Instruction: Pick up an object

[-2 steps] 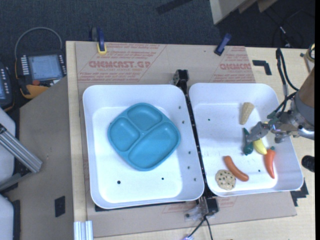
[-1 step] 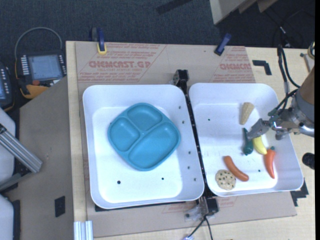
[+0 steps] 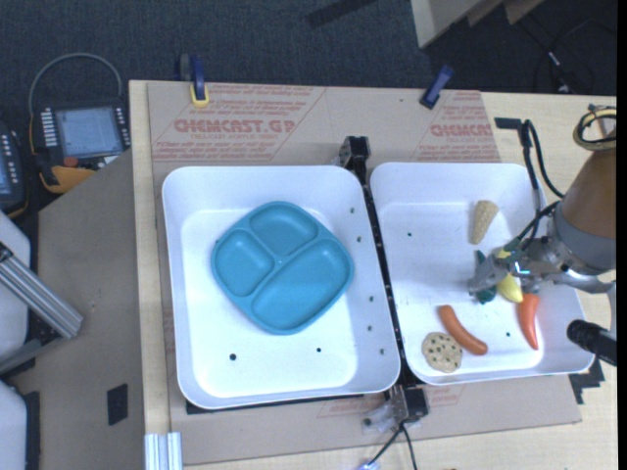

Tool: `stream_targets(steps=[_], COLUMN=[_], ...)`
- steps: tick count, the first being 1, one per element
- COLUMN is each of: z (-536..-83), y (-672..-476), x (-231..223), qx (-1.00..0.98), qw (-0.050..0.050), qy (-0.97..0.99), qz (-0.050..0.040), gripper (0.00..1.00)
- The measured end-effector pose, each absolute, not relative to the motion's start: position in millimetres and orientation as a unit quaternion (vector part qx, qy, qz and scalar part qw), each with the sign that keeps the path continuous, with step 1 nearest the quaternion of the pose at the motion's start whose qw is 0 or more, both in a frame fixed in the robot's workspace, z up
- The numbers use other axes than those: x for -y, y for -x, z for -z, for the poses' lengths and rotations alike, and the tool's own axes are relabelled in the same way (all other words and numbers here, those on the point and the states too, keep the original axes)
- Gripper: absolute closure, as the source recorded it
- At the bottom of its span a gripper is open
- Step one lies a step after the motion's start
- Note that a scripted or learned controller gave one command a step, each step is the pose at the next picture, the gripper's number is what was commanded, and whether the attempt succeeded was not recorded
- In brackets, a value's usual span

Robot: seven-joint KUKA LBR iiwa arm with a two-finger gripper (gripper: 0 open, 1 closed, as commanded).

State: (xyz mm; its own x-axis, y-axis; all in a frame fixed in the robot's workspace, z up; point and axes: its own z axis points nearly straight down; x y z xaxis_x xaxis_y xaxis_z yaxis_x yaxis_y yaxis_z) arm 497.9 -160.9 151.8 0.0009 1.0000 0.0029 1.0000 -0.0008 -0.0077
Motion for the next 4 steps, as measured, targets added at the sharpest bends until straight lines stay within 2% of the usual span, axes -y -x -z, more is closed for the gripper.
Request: stream_targets(steps=[1, 2, 3, 4], z=[-99, -84, -95, -139], y=[-500.4, -499.9, -500.6, -497.2], x=[170, 169, 170, 172], qx=[0.707, 0.707, 0.707, 0.707], qw=[0.001, 0.002, 0.000, -0.003], qy=[0.707, 0.707, 0.708, 0.707], qz=[-0.0003, -0.0007, 0.0001, 0.0009], gripper=[0.00, 0.00, 1.00, 1.00])
